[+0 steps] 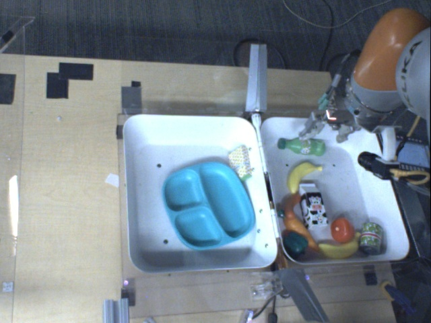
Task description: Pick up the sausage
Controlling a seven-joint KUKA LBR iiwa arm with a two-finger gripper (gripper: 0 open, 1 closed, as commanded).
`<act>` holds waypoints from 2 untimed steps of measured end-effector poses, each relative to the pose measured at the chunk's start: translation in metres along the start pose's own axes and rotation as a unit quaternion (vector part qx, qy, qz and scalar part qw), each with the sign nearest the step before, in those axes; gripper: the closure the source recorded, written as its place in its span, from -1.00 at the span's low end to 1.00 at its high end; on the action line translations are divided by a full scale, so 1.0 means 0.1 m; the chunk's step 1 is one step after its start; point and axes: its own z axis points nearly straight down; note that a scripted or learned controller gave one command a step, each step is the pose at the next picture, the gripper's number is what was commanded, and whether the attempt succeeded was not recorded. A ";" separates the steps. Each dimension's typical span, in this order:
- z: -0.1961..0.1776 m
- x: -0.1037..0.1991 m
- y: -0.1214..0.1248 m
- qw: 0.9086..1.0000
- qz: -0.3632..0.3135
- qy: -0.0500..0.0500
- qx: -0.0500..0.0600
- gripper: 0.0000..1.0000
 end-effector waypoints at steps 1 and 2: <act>1.01 -0.38 -0.52 0.999 0.034 0.000 -0.001 -1.00; 0.33 0.12 -0.66 0.997 0.081 0.000 -0.001 -1.00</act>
